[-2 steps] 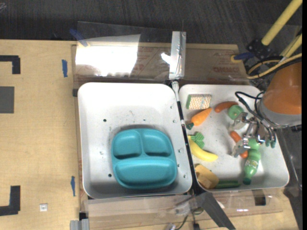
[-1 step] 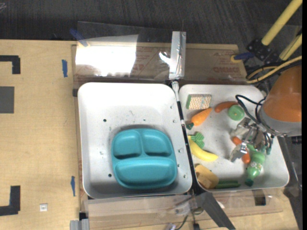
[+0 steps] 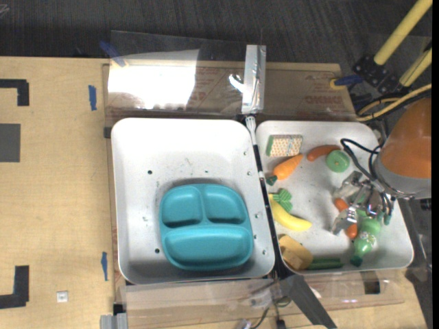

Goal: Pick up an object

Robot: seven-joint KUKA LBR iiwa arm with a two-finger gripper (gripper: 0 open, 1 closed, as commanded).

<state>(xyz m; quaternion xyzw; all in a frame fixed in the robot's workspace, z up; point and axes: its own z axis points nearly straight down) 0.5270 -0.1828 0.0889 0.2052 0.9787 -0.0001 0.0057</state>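
My gripper (image 3: pixel 351 206) is low in the right bin (image 3: pixel 401 256), near its right side. Toy foods lie around it: a green bottle (image 3: pixel 366 237) and a small orange piece (image 3: pixel 352 231) right beside it, and another orange piece (image 3: pixel 341 203) just to its left. Farther left are a yellow banana (image 3: pixel 292 218), a carrot (image 3: pixel 287 166) and a green leafy piece (image 3: pixel 283 199). A green ball (image 3: pixel 337 160) with an orange sausage (image 3: pixel 319 152) lies at the back. The metal of the gripper hides whatever lies under it.
The left bin (image 3: pixel 137 149) holds a teal compartment tray (image 3: pixel 204 226). A cracker (image 3: pixel 285 144) sits at the right bin's back left, with a brown bread slice (image 3: pixel 295 252) and a green cucumber (image 3: pixel 322 264) at its front. The orange arm band (image 3: pixel 411 149) overhangs the right edge.
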